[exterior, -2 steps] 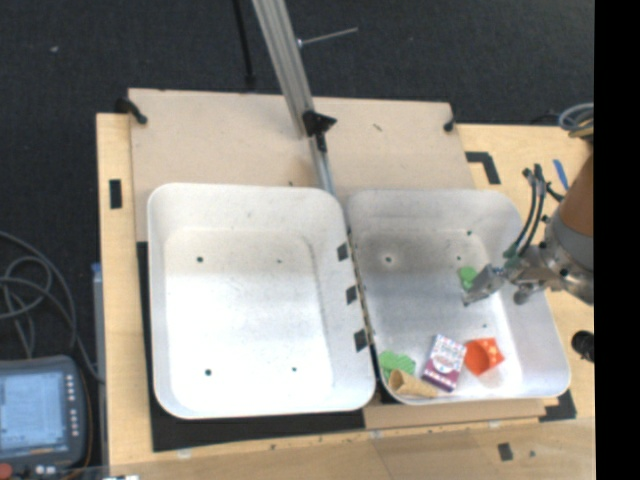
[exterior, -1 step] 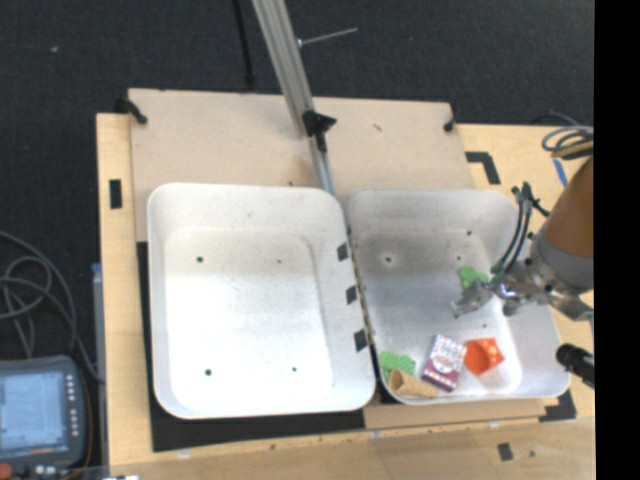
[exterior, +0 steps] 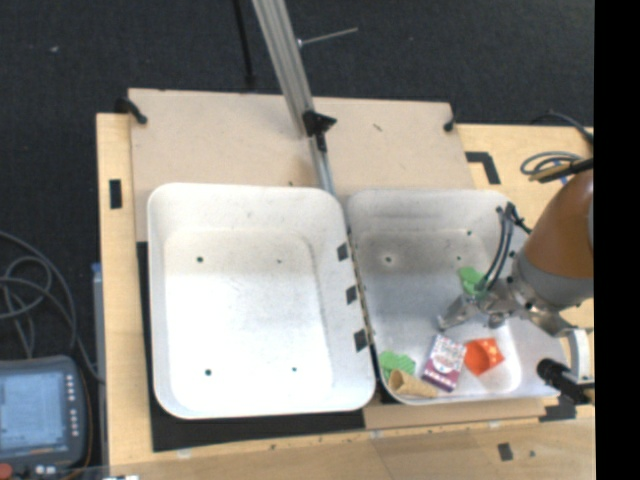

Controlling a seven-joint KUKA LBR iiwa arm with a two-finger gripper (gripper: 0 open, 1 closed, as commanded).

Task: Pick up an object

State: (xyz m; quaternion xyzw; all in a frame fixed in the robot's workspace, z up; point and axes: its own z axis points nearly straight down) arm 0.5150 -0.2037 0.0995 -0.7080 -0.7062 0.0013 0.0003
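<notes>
Crowding at the lower right of the frame invites a missed grasp: the jaws (exterior: 462, 315), slightly apart and holding nothing, hang just above the orange block (exterior: 483, 356), beside the purple packet (exterior: 444, 361).

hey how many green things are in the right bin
2. One green piece lies by the near-left corner, beside the tan cone. Another green piece sits next to the claw, farther back. The arm may hide more.
</notes>
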